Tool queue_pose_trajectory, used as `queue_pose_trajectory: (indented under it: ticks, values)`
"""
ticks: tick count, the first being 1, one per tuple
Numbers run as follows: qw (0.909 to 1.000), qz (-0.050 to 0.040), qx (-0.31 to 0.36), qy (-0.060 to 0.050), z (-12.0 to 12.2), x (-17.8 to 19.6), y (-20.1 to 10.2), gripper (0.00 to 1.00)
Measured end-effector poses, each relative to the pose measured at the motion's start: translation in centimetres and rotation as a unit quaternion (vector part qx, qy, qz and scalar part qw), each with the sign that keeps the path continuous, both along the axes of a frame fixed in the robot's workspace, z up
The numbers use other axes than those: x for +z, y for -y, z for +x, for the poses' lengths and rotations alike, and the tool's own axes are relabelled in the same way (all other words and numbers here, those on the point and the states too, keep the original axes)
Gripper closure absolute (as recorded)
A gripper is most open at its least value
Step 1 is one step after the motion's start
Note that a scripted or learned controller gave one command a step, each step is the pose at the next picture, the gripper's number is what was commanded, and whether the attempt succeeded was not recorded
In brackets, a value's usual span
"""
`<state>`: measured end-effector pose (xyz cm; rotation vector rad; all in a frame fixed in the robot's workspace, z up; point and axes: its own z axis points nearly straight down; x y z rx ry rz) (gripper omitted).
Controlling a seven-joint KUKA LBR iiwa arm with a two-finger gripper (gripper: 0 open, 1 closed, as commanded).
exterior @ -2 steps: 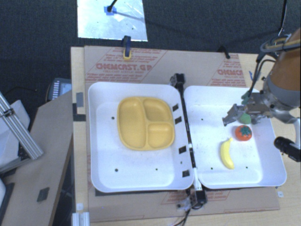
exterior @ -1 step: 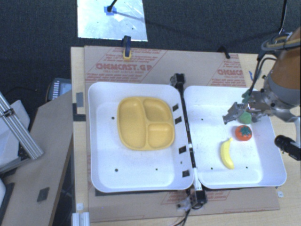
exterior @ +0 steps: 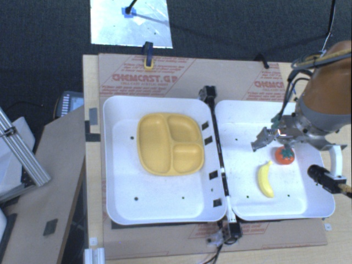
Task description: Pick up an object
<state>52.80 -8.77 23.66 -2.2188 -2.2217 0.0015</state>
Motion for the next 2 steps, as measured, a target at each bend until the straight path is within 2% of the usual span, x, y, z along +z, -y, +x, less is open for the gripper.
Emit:
queue_pose_trajectory:
  ticks: [1,2]
  values:
    - [1.0,0.0001,-0.001,-0.001,-0.2,-6.1,0.6,0.0]
    - [1.0,0.0001,0.0,-0.001,-0.3,-10.4,1.1,0.0]
